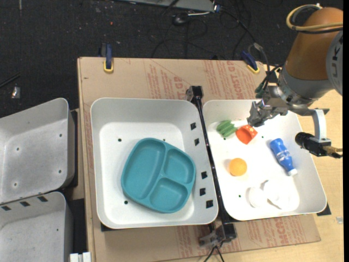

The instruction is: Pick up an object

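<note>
In the right bin [311, 162] lie a green piece [225, 127], a red-orange piece [246, 134], an orange ball [238, 167], a blue bottle [282, 155] and white objects [265, 194]. My gripper [256, 119] hangs over the bin's back part, just above and to the right of the red-orange piece. Nothing shows between its dark fingers, and their spread is too small to read.
The left bin [103, 146] holds a teal divided plate [158, 174]. A black divider [204, 152] runs between the bins. Blue clamps [108, 57] hold the board's back edge. White panels [32, 146] lie off the bench at left.
</note>
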Action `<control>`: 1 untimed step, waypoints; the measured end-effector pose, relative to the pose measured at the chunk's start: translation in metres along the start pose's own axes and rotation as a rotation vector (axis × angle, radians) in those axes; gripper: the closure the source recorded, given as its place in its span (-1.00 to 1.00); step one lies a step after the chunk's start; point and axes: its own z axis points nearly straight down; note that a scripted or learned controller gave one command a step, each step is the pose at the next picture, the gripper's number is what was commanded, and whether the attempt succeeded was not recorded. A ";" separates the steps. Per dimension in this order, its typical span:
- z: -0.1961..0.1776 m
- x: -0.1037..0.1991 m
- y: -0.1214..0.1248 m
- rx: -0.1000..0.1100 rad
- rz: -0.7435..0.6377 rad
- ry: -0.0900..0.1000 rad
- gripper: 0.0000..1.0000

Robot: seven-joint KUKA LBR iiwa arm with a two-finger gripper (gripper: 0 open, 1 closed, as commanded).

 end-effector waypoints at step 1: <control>0.000 0.052 -0.001 0.000 -0.001 -0.001 1.00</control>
